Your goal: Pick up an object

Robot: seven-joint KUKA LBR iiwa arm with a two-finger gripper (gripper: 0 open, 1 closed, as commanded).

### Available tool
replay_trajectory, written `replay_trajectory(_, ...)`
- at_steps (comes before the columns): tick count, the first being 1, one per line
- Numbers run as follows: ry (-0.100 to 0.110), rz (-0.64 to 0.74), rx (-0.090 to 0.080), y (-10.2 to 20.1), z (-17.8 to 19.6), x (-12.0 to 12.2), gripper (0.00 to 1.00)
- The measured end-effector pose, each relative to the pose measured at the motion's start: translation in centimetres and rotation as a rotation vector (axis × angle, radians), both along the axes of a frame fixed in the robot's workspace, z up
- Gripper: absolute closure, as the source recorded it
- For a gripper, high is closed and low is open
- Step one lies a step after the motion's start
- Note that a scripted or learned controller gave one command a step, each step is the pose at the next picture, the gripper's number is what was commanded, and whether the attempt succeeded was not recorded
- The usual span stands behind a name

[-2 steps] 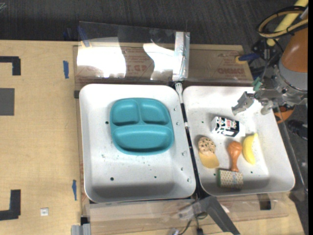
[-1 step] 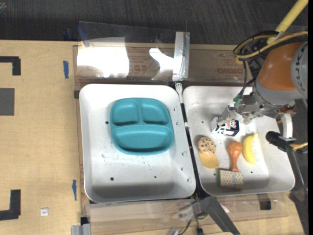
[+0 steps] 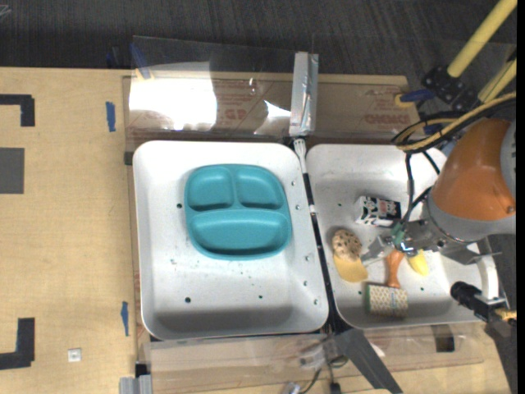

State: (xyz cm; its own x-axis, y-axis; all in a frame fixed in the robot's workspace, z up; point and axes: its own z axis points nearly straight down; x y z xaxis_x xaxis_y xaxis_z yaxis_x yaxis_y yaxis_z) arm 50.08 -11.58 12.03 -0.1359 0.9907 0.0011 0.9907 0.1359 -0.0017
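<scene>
Gripper [image 3: 404, 241]: just beside orange toy [image 3: 394, 269], right bin [image 3: 344, 179]; state cannot tell.
Next: centre on it, avoiding yellow piece [image 3: 419, 263].

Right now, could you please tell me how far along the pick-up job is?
Done: the approach, it seems, since the claw hangs over the right bin close by the orange piece. In hand: nothing visibly lifted; the orange piece, the cookie and the patterned block all lie on the bin floor. Left: the grasp and the lift.
</scene>
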Motion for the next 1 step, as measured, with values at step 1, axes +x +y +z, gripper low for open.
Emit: replay_trajectory(1, -0.006, -0.031, 0.001, -1.77, -3.29, 0.14, 0.00)
